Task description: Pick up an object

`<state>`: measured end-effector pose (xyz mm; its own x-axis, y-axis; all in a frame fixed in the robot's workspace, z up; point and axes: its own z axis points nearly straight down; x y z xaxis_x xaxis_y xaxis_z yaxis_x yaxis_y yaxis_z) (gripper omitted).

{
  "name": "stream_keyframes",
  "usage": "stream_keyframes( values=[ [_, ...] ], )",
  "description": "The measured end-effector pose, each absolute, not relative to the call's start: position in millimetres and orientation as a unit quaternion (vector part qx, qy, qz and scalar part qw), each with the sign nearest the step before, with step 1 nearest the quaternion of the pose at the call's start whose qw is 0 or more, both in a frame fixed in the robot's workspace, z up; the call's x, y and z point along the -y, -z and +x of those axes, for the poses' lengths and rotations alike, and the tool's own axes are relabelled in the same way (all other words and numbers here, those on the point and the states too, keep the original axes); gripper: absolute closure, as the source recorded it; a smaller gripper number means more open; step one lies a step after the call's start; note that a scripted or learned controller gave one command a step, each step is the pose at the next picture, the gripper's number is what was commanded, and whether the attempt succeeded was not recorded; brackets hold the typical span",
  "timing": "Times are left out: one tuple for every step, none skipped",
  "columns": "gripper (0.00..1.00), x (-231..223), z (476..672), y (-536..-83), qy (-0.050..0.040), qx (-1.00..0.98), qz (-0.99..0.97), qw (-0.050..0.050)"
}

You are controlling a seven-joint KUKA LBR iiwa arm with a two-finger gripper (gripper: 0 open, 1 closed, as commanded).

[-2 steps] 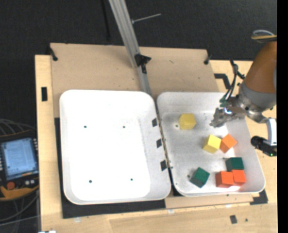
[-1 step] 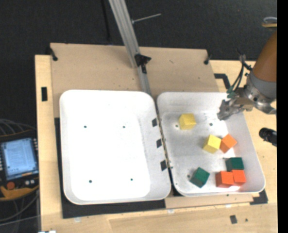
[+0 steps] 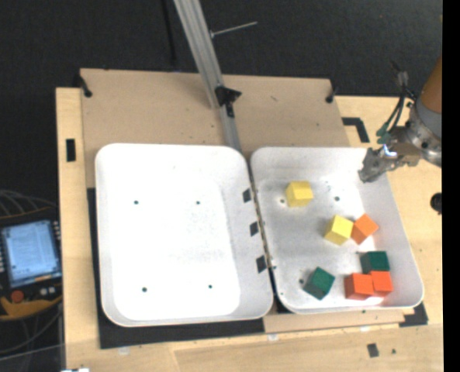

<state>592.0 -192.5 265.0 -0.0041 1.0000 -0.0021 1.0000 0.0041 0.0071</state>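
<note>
The gripper [image 3: 374, 166] hangs over the upper right corner of the right bin [image 3: 292, 293], at the end of the grey arm [image 3: 425, 122] that reaches in from the right. Whether it is spread or pressed together I cannot tell; the view is too small and blurred there. Nothing visible sits in it.

The right bin holds 7 blocks. A yellow block [image 3: 299, 194] lies alone in the upper middle. A second yellow block [image 3: 339, 229] sits lower and to the right, touching an orange block [image 3: 364, 228] on its right side. Near the lower right corner, a dark green block [image 3: 375, 260] rests just above 2 orange blocks [image 3: 359, 285] [image 3: 382, 282] that lie side by side, touching. Another dark green block [image 3: 319, 283] lies apart from them, toward the lower left of this bin.

The left bin [image 3: 109, 231] stands beside it on the bench [image 3: 175, 107]. A handheld control pendant [image 3: 24, 254] with a lit screen lies off the bench's left edge.
</note>
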Motion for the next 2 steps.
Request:
stream_keyframes(
  values=[
    [1.00,133,594.9,-262,-0.0006,-0.710,0.705,0.000],
    [1.00,81,603.0,-268,-0.0015,-0.710,0.705,0.001]
  ],
)
